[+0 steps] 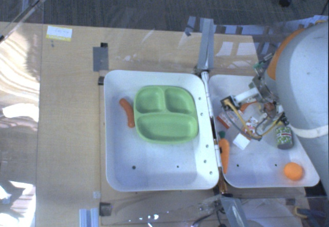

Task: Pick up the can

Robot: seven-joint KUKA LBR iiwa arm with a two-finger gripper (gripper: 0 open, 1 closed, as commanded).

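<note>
Two white bins sit side by side on the bench, their inner rims touching along the middle. The left bin (154, 169) holds a green divided plate (166, 114) near its centre, with a sausage (127, 112) just beside the plate at 9 o'clock; the floor from 5 to 7 o'clock is bare, open room. In the right bin (257, 174) the gripper (257, 115) hangs low among wires and small parts at the bin's centre, the grey arm (308, 82) covering the rim from 1 to 3 o'clock. Whether its fingers are apart or closed cannot be told. The can (284, 136), small, dark and upright, stands at 4 o'clock from the gripper, close against the arm and near the right rim. An orange ball (293, 171) lies at 5 o'clock by the near rim. A carrot (224, 152) lies along the left rim at 8 o'clock, and a white block (240, 142) sits just inside it.
</note>
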